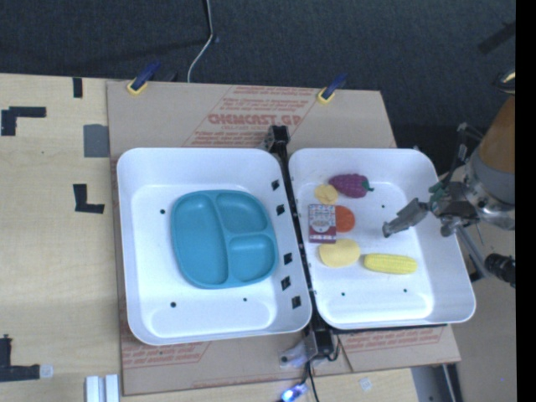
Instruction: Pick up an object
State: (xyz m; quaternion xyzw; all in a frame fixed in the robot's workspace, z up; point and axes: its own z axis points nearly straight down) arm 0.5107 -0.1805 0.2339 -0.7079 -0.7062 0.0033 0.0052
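1. Fingers: I cannot tell whether they are apart or together; the gripper (400, 221) reaches in over the right bin (419, 308) from its right edge, its dark tip pointing toward the bin's middle; nothing is seen held in it.
2. Candidate objects all lie in the right bin, toward its left half: a purple toy (350, 184) near the far edge; a small yellow piece (326, 194) just beside it; a printed packet (322, 223) against the left wall, touching an orange piece (344, 219); a round yellow piece (339, 253) below those; a yellow corn cob (389, 264) nearest the tip.
3. Left bin (142, 182) carries a teal divided plate (224, 237); both bins sit on cardboard on the counter (50, 224).
4. Step in hand, as I judge it: the approach, with no grasp yet made.
5. Next move likely calls for centring over one object, probably the corn cob since it lies apart from the cluster; then lowering and closing across its narrow width; crowding among the others risks a miss.
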